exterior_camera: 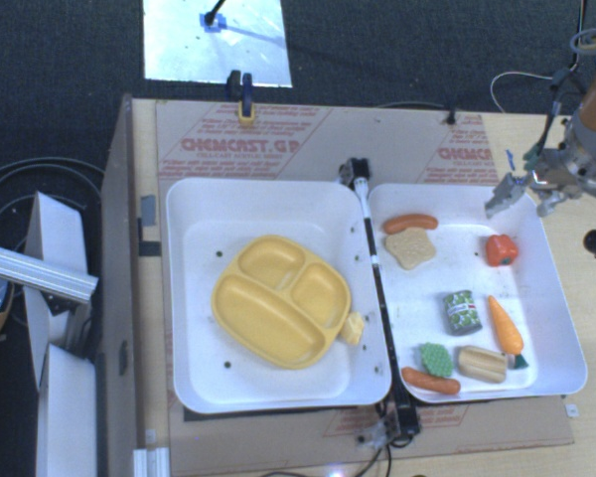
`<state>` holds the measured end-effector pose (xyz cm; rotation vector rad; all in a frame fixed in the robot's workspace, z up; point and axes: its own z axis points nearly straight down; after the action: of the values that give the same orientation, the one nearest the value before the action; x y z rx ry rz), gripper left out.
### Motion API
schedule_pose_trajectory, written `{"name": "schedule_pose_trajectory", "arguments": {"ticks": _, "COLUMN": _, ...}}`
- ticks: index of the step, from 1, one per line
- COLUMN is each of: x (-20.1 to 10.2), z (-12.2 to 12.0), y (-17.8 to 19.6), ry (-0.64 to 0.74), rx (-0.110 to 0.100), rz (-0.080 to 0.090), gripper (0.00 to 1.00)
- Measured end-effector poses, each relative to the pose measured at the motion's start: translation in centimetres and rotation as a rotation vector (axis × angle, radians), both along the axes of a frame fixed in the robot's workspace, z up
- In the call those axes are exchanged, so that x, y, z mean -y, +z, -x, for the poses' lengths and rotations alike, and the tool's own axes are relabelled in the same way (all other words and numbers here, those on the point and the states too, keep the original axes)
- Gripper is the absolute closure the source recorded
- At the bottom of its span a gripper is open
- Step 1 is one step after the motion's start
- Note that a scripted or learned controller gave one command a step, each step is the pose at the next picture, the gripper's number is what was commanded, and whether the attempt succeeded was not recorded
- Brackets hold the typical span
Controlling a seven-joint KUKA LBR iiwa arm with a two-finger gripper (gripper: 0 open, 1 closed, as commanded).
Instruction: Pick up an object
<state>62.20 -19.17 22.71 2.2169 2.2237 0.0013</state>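
The right bin [566,351] holds several toy foods. A red sausage [410,224] and a bread slice [410,250] lie at its far left, and a red pepper [501,250] sits at its far right. A green packet [463,311] and a carrot [505,326] are in the middle. A green leafy piece [436,358], a tan bun [482,364] and an orange sausage [432,382] lie along the near side. My gripper [524,202] hangs over the bin's far right rim, just beyond the red pepper, open with nothing between its fingers.
The left bin [194,217] carries a yellow compartment plate [281,299] with a small yellow piece [352,328] beside it. A black-and-white divider rod [370,237] runs between the bins. Cardboard lies under both bins, and cables and a white box sit at the left.
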Motion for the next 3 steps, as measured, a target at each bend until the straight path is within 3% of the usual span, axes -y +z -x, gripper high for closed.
{"name": "schedule_pose_trajectory", "arguments": {"ticks": 1, "x": -4.3, "z": 4.9, "y": -8.9, "ry": -0.001, "rx": -0.003, "rz": -0.001, "gripper": 0.00}}
{"name": "schedule_pose_trajectory", "arguments": {"ticks": 2, "x": -7.7, "z": 8.3, "y": -11.4, "ry": 0.000, "rx": -0.001, "rz": -0.001, "gripper": 0.00}}
{"name": "schedule_pose_trajectory", "arguments": {"ticks": 3, "x": -8.0, "z": 3.8, "y": -14.3, "ry": 0.001, "rx": 0.000, "rz": 0.000, "gripper": 0.00}}
